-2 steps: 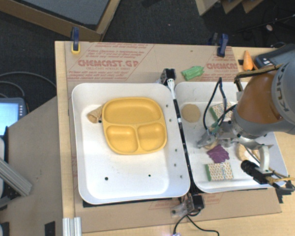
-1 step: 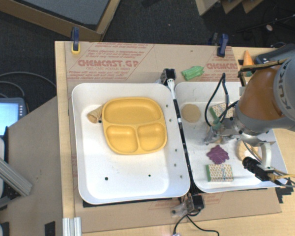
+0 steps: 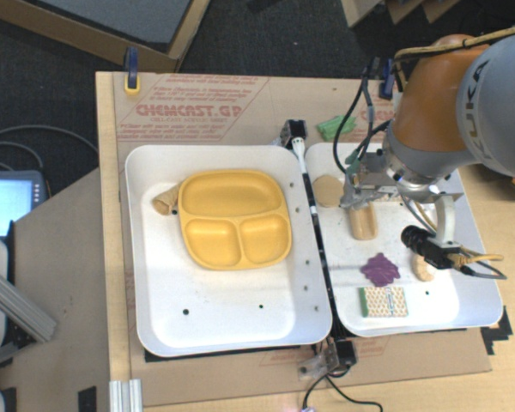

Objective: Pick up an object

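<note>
Right of centre, the claw (image 3: 363, 197) hangs over a tan block (image 3: 361, 223) in the right bin (image 3: 476, 230), grip state hidden, apparently mid-approach; next it should descend straight and close on the block.

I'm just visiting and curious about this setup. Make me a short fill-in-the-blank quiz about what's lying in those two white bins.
1. The yellow divided plate lies in the ____ bin as the camera sees it.
2. The plate has ____ compartments.
3. The small leafy purple piece lies in the ____ bin, just above the patterned card.
4. The band above the arm's wrist is ____.

Missing words: left; three; right; orange
</note>
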### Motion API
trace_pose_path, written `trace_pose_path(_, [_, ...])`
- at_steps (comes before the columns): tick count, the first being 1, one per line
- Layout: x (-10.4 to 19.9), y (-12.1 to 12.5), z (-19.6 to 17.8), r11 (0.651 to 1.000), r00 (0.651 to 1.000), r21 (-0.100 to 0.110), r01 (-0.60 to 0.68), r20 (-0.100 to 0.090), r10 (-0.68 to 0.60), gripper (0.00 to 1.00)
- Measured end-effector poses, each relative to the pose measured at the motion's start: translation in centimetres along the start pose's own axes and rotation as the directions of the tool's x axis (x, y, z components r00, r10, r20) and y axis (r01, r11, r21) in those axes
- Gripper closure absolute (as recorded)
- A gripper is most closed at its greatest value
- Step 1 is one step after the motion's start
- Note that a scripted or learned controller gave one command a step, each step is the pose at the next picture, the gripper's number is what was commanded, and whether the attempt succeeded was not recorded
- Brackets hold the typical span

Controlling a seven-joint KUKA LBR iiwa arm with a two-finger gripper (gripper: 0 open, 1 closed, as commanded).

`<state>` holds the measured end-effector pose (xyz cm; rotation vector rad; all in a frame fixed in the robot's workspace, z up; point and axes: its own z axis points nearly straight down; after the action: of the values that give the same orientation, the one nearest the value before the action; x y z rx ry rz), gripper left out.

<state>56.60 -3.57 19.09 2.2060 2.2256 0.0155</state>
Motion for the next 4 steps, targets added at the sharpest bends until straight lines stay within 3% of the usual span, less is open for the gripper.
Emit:
trace_pose_path(1, [-0.5,-0.4,0.6,1.000,1.000,0.012,-0.009,0.001,0.009,0.00])
trace_pose_path(2, [-6.0,1.7,6.1,1.000,1.000,0.016,-0.013,0.002,0.013,0.00])
trace_pose_path(3, [-6.5,0.6,10.9,1.000,1.000,0.019,-0.010,0.000,0.010,0.00])
trace_pose_path(4, [-6.5,0.8,9.6,1.000,1.000,0.012,-0.010,0.001,0.010,1.00])
